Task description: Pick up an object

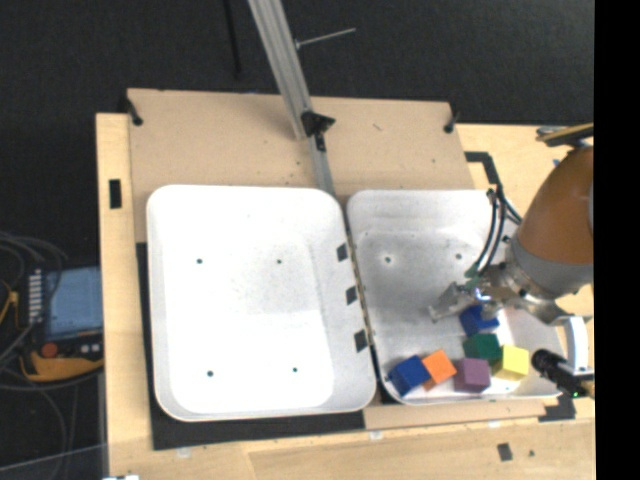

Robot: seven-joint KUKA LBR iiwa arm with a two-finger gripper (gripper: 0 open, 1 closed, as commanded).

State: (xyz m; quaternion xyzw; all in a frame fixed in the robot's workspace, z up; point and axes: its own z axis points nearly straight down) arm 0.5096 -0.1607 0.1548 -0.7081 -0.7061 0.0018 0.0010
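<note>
Grey metal fingers on the gripper (455,301) are down low in the right bin (410,228), but they're a small blur from this angle, so can't tell if they're spread or pinched, and nothing visibly sits btwn them. Closest thing is a blue block (478,319), just beside the tips, maybe touching, hard to say. It looks like it's lying on the bin floor, not lifted.

Going outward: green block (484,347) right below the blue one, yellow block (514,361) next to that, then a purple block (473,374), orange block (439,366) and a second blue block (409,374) lined up along the bin's near edge. All bunched in that near-right corner, some touching.

Arm (560,233) comes in from the right, orange band up top, cables looping off the wrist. Left bin (250,298) sits next door w/ just a few dark specks.

Progress-wise, prob early/mid: gripper's at the pile but no pick confirmed. Still to do, imo: get a real hold on one block (blue's the obvious candidate) and lift it clear. Blocks being crowded near the wall could make that fiddly.
</note>
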